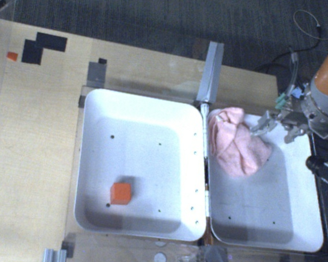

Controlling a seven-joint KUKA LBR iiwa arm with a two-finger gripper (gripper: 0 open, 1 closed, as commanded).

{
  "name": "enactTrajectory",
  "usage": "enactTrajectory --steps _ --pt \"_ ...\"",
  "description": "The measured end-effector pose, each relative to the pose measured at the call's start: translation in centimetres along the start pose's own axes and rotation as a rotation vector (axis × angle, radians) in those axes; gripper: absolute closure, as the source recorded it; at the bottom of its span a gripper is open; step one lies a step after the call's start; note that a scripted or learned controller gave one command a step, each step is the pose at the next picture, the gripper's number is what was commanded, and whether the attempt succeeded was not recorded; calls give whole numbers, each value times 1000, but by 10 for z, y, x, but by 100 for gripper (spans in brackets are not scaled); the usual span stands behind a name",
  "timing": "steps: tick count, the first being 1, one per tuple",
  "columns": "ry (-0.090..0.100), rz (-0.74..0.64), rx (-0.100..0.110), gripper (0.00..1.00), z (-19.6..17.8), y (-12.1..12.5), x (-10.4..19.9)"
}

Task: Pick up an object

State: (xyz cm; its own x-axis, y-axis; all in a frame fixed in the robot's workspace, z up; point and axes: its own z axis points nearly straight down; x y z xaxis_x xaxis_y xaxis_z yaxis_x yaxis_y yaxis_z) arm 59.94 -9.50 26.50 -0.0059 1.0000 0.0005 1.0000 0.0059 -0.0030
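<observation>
Cloth [237,145] lies bunched up in the right bin [294,238], near the wall that it shares with the left bin [155,111]. You can see your gripper [273,126] hanging low at the cloth's right edge, over the top part of that bin. Whether it is apart, together or clamped on the cloth, you cannot tell; it looks too small and blurry. Nothing looks lifted. The cloth seems to rest on the bin floor, so the pick looks not done yet. A small orange block [121,193] sits alone in the left bin, well apart from the arm. You have to grab and lift something before the job is finished.
</observation>
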Motion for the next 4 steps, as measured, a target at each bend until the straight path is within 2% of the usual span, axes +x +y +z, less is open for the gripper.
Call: enactTrajectory --steps 1,2,3,4 --pt "-1 101 -5 0 -91 29 41" --pt "-1 23 1 0 33 11 57" --pt "0 36 -6 0 170 46 8" --pt "-2 -61 -20 0 174 10 -17"
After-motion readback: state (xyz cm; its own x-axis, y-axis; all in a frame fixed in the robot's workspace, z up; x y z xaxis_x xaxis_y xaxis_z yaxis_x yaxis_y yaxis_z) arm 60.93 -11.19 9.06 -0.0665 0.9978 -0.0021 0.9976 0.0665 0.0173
